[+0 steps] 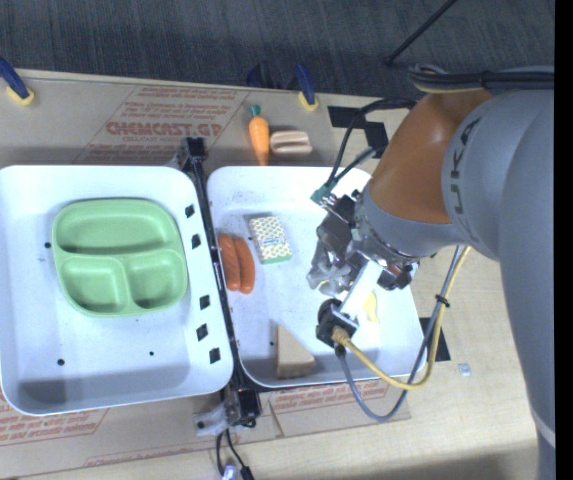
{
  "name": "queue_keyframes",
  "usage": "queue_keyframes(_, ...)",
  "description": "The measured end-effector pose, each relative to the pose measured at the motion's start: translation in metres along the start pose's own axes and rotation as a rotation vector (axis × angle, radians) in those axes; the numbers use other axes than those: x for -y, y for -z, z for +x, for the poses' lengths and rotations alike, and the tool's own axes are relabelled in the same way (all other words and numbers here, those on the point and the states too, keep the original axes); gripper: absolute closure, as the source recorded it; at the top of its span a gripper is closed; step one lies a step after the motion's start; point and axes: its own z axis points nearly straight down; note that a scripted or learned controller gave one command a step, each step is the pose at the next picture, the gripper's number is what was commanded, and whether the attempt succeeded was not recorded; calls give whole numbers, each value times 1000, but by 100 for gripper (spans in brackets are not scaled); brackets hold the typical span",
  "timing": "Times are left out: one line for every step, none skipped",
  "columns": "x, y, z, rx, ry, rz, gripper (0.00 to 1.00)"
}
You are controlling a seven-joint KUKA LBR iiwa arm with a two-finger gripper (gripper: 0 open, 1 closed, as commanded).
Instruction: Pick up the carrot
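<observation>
Arm (466, 168): reaches in over the right bin.
Bins (16, 298): two, side by side; the left holds a green tray (118, 253).
Gripper (331, 293): low over the right bin's middle; grip state cannot be told.
Carrot (258, 138): outside the bins, on the board behind the right one, beside a small bun (290, 144).
Sausages (237, 262): in the right bin, by its left wall.

A robotics lab bench (486, 408) — cardboard clamped down, two white bins (16, 268), cables trailing off the arm (466, 168).
</observation>
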Motion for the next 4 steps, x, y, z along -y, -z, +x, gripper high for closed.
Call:
queue_keyframes(-41, 68, -43, 0, 38, -4, 100)
queue_keyframes(56, 2, 59, 1, -26, 0, 100)
queue_keyframes(70, 70, 75, 1, 438, -4, 100)
queue_keyframes(48, -49, 51, 3, 628, -1, 100)
